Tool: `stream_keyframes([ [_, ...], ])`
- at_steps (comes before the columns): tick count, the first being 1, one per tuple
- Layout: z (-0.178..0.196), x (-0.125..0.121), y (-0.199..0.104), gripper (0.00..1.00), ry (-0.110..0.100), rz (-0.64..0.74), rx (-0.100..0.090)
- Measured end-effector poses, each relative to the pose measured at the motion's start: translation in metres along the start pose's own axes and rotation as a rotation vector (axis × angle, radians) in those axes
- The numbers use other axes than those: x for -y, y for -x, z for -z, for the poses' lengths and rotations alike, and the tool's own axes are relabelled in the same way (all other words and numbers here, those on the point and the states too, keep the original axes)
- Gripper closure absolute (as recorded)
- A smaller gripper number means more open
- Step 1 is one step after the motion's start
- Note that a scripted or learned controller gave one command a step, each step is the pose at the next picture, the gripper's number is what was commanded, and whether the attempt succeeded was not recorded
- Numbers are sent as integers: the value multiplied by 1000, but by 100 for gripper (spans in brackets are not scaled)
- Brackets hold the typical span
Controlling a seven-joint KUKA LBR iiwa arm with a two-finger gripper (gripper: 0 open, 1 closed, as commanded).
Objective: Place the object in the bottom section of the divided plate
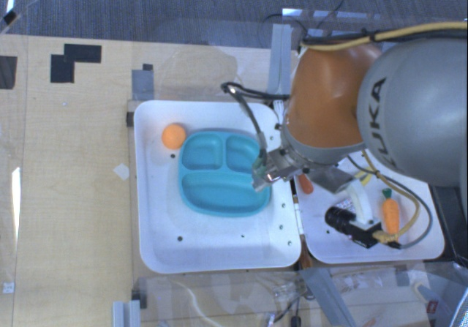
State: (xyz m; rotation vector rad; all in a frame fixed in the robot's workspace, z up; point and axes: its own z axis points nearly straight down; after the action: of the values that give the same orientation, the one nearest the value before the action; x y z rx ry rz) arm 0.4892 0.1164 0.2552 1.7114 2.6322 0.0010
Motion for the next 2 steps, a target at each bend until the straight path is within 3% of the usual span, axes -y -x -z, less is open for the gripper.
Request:
stream_keyframes([
  [1,0,0,0,0,0,0,0],
  [2,0,0,0,0,0,0,0],
])
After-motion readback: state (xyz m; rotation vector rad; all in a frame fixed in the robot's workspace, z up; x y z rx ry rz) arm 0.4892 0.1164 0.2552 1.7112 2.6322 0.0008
